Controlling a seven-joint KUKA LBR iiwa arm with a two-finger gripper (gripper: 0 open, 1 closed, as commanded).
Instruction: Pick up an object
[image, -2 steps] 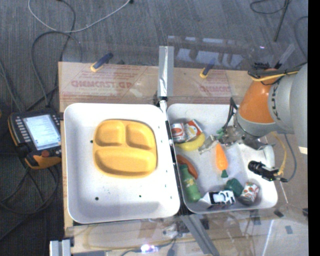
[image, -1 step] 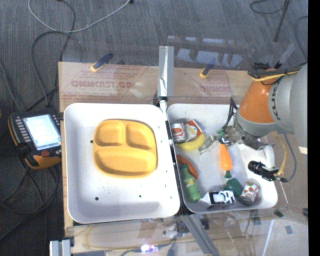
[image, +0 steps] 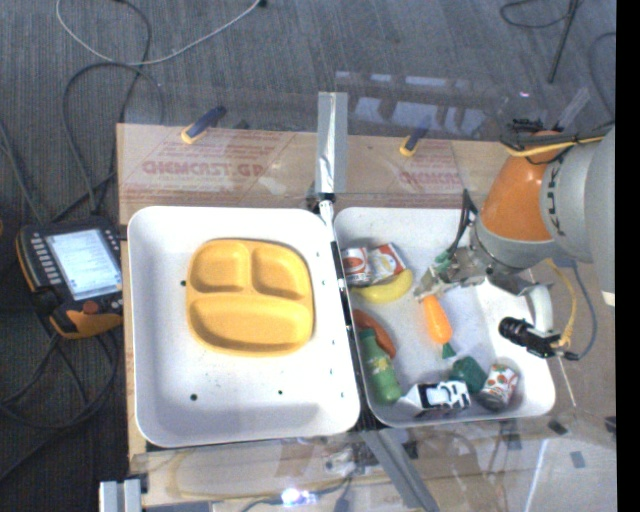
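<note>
The right bin (image: 520, 400) holds several small items: a toy carrot (image: 437, 320), a yellow banana (image: 388, 288), a red and white packet (image: 368, 263), a green bottle (image: 379, 366), a black and white toy (image: 443, 396), a dark green piece (image: 468, 372) and a small can (image: 500, 385). My gripper (image: 446, 272) hangs low over the bin's middle, just above and to the right of the carrot's top end. The grey arm with its orange band (image: 515, 205) comes in from the right.
The left bin (image: 150, 400) holds a yellow divided tray (image: 252, 296). A metal divider post (image: 330, 150) stands at the back between the bins. A handheld pendant (image: 70, 265) lies left of the bench, with cables on the floor.
</note>
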